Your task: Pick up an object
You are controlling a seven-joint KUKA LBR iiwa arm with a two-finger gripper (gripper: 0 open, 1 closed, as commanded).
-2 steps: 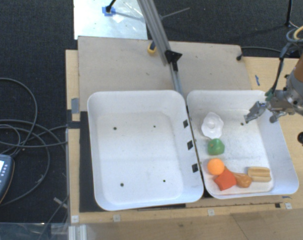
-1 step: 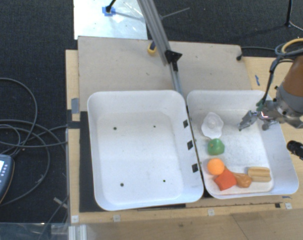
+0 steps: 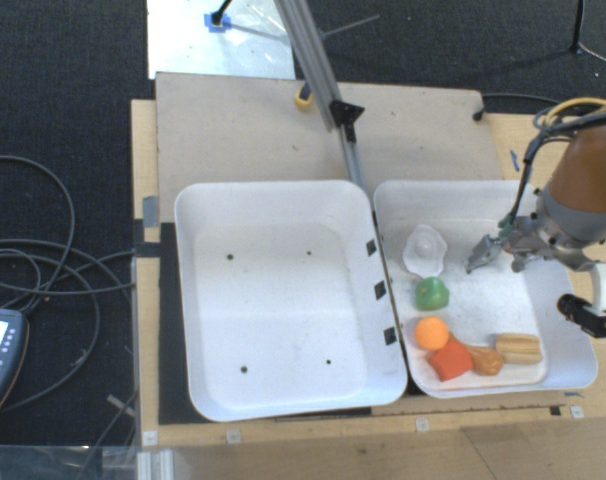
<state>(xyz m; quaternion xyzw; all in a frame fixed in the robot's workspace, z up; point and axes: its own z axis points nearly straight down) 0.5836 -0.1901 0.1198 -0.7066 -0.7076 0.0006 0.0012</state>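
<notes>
Gripper (image 3: 488, 255) over right bin (image 3: 573, 373), upper middle, fingers spread apart, nothing between them. Clear cup (image 3: 424, 250) just left of gripper. Green ball (image 3: 432, 292) below cup. Orange ball (image 3: 432, 332) lower, touching red block (image 3: 450, 360). Brown piece (image 3: 487, 360) beside block; bun (image 3: 518, 347) right of it. Left bin (image 3: 198, 208) alongside.

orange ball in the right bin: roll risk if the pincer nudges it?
Likely yes. The orange ball looks round and smooth, so a nudge would probably roll it. The red block touching it may stop it on that side. Its curved surface could slip from the pincer.
</notes>
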